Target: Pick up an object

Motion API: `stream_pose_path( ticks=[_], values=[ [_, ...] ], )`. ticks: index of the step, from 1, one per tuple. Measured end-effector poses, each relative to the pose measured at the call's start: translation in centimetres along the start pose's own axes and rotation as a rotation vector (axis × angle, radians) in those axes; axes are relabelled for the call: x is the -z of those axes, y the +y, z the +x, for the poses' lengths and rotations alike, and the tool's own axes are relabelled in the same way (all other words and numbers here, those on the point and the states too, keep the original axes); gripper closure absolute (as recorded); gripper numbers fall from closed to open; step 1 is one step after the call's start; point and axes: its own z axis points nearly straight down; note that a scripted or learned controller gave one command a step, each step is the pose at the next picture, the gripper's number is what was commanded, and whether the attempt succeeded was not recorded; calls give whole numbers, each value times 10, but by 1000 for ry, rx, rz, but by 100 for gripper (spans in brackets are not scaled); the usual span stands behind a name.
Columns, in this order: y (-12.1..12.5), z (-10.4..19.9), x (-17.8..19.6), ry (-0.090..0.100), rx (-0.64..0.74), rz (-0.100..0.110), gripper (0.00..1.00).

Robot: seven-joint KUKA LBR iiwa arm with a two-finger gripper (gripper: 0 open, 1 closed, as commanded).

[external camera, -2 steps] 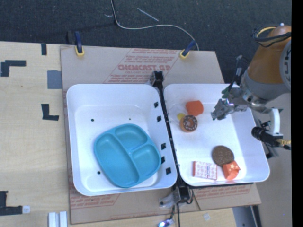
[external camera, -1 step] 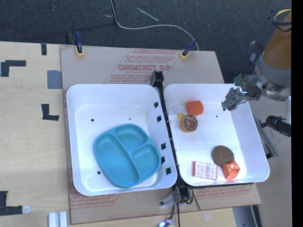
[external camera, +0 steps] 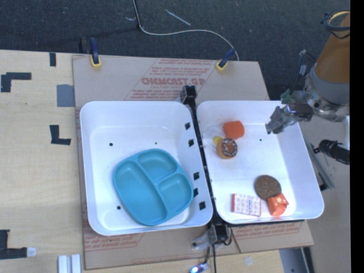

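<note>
The right bin [external camera: 296, 152] holds an orange block [external camera: 234, 129] near its back left and a small doughnut-like toy [external camera: 227, 148] just in front of it. At the front lie a brown round cookie [external camera: 267, 186], a small red-orange piece [external camera: 277, 205] and a pink-and-white packet [external camera: 246, 204]. My gripper [external camera: 277, 121] hangs over the bin's back right part, to the right of the orange block and apart from every object. Nothing shows between its fingers.
The left bin [external camera: 94, 147] contains a blue divided plate [external camera: 152, 185]. A black divider with clips [external camera: 197, 152] runs between the bins. A white cable [external camera: 176, 32] lies behind the bench, and two clamps hold the cardboard's back edge.
</note>
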Motion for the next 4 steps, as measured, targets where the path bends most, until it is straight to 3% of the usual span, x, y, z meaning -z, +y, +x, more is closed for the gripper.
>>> stream_pose_path(
  ticks=[2, 4],
  values=[
    [36, 91, -5, 1, 4, 1, 100],
    [60, 211, -21, 1, 6, 1, 100]
  ],
)
